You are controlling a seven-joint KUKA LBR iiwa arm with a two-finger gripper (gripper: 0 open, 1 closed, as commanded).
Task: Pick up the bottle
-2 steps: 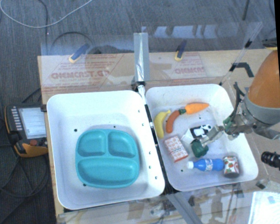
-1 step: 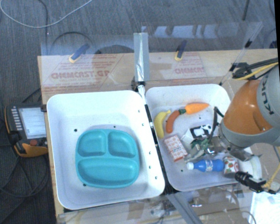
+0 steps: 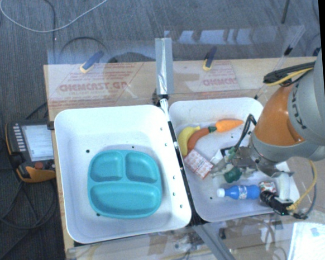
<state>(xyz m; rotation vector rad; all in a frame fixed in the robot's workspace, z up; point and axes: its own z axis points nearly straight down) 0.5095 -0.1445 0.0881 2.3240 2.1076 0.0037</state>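
Note:
The bottle (image 3: pixel 240 192) is blue with a white cap and lies on its side near the front of the right bin (image 3: pixel 212 107), cap pointing left. My gripper (image 3: pixel 232 160) hangs over the middle of that bin, just behind the bottle and apart from it. A small dark green object (image 3: pixel 232 175) sits directly below the gripper, between it and the bottle. The grey arm with its orange band (image 3: pixel 278 124) covers the bin's right side.
Behind the gripper lie an orange carrot (image 3: pixel 228 125), a yellow toy (image 3: pixel 186 135) and a red-and-white packet (image 3: pixel 198 163). The left bin (image 3: pixel 70 162) holds a teal divided plate (image 3: pixel 123 183). A raised wall separates the two bins.

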